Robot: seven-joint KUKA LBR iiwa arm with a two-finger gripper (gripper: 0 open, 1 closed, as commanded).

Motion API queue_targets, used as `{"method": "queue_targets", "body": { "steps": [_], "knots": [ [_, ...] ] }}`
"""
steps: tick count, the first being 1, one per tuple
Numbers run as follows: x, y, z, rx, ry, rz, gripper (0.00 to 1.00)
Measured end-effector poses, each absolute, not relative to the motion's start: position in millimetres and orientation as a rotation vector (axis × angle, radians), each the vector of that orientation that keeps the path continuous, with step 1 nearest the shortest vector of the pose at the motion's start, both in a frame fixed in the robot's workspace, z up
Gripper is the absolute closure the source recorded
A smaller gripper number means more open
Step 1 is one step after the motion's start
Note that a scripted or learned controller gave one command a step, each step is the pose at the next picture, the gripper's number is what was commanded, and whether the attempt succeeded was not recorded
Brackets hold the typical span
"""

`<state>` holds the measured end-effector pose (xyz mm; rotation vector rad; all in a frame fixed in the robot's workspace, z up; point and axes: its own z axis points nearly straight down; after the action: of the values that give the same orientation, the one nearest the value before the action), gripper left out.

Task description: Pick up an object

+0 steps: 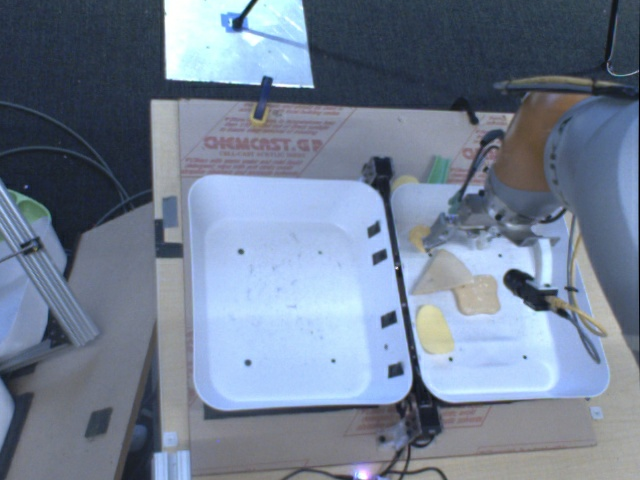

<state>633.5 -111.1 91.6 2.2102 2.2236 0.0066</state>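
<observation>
camera view: small yellow piece (419, 237) lies just beside the gripper (446, 227).

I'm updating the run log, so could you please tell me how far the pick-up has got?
Done: the gripper is down inside the right bin, beside a small yellow piece. In hand: nothing is visibly lifted; whether it grips that piece is unclear. Left: the grasp and lift. The pale wedge, tan piece and yellow oval lie on the bin floor.
</observation>
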Motion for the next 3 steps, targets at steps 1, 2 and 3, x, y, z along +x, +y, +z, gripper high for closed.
{"method": "queue_targets", "body": {
  "steps": [1,2,3],
  "knots": [
    [553.0,-95,85,2.222,2.223,-0.001,0.0],
    [556.7,-96,95,2.217,2.221,0.004,1.0],
    [557.4,-96,106,2.216,2.221,0.006,1.0]
  ]
}}
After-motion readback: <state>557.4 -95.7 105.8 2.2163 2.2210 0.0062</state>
